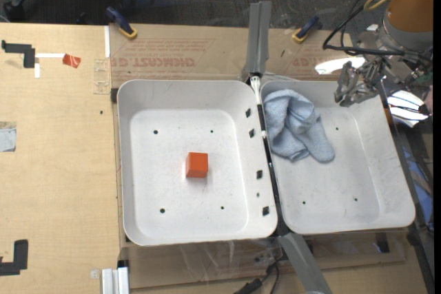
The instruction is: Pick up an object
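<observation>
A dark carpeted floor is seen behind a bench of pale board and brown cardboard (186, 51), on which two shallow white bins are set side by side, with a grey divider bar between them. In the left bin (138, 120) a small orange-red block (197, 165) is found, lying flat near the middle of the floor, well apart from every wall. In the right bin (372, 182) a crumpled blue-grey cloth (296, 126) is heaped against the wall next to the divider, in the bin's far-left part.

The gripper (349, 87) is held at the far edge of the right bin, towards its right side, below the orange band of the arm. Nothing is seen between its tips; whether they are spread or pressed together cannot be told, since they are lost among dark cables and brackets.

The relation that matters is judged as follows. The cloth lies to the gripper's left and slightly nearer the camera, within the same bin. The block lies much further to the left, across the divider, in the other bin. The cloth is therefore the nearer candidate. Its bulk runs roughly from far-left to near-right, so a descent onto its raised folds would probably be called for. No object is judged to be lifted yet.
</observation>
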Controlling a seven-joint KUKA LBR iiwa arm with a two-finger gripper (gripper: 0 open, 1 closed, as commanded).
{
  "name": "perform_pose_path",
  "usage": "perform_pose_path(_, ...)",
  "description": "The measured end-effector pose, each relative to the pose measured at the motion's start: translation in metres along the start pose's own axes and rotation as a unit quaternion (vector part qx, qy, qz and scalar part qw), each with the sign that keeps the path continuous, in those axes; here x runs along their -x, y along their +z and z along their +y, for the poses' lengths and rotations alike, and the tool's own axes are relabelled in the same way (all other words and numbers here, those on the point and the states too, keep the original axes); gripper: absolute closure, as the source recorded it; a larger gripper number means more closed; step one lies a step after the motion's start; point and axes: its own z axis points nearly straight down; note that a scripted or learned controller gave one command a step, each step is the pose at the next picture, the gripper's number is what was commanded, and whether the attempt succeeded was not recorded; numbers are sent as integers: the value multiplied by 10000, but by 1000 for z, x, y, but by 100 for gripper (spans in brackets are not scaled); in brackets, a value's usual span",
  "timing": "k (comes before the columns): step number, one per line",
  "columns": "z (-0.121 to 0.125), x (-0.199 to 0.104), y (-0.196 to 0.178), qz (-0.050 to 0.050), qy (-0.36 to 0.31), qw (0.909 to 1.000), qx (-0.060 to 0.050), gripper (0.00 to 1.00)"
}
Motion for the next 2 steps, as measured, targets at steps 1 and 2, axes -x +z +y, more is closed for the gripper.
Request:
perform_pose_path(1,-27,-21,39,9,-362,9993,2,100)
perform_pose_path(2,-54,-32,130,-5,-450,9990,-15,100)
